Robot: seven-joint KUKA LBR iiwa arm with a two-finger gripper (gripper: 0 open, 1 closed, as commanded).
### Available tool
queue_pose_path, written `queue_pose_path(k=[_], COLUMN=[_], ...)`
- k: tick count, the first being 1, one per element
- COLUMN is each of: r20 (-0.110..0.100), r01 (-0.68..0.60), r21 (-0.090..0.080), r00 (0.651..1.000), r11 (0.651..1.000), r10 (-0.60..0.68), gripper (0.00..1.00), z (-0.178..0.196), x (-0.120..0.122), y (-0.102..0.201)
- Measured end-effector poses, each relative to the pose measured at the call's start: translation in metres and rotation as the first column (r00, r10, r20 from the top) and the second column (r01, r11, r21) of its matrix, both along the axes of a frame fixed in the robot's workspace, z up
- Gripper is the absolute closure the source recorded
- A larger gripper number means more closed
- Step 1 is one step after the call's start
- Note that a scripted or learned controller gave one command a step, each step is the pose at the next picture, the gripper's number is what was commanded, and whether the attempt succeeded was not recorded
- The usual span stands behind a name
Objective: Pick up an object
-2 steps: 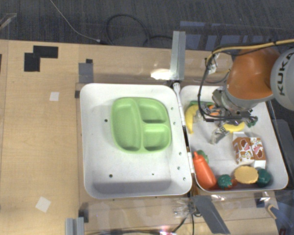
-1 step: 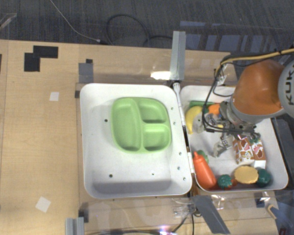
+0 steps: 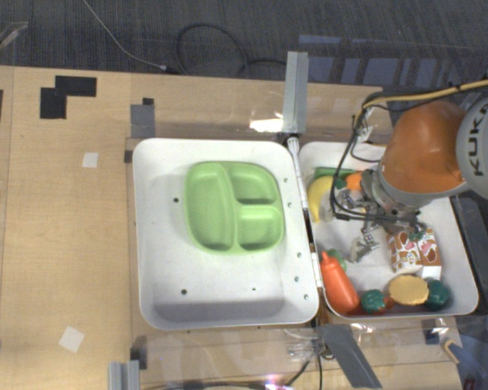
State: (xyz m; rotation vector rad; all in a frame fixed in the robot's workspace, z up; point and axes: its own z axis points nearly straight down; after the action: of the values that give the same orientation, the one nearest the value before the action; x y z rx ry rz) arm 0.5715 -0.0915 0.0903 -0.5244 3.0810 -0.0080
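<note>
So the arm (image 3: 427, 149) comes in from 3 o'clock, gripper (image 3: 364, 242) hanging over the right bin (image 3: 464, 279), above the carrot (image 3: 338, 281) at its 7 o'clock. Can't tell the jaw state. Wooden bench (image 3: 57, 242), dark carpet (image 3: 228, 15) beyond.

A pale wooden bench (image 3: 57, 242) carries black tape patches (image 3: 65, 94) near its far edge. Beyond that edge lies dark carpet (image 3: 228, 6), crossed by a thin cable (image 3: 106, 31)
</note>
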Motion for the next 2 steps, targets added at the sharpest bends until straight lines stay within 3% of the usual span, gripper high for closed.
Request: queue_pose_path(k=[1, 2], r20=[-0.004, -0.006], r01=[-0.249, -0.277], r21=[-0.001, 0.0], r00=[0.969, 0.961], r11=[0.969, 0.961], r10=[0.249, 0.277], gripper=[0.0, 0.0], z=[0.057, 0.022], x=[0.04, 0.0], y=[-0.024, -0.071])
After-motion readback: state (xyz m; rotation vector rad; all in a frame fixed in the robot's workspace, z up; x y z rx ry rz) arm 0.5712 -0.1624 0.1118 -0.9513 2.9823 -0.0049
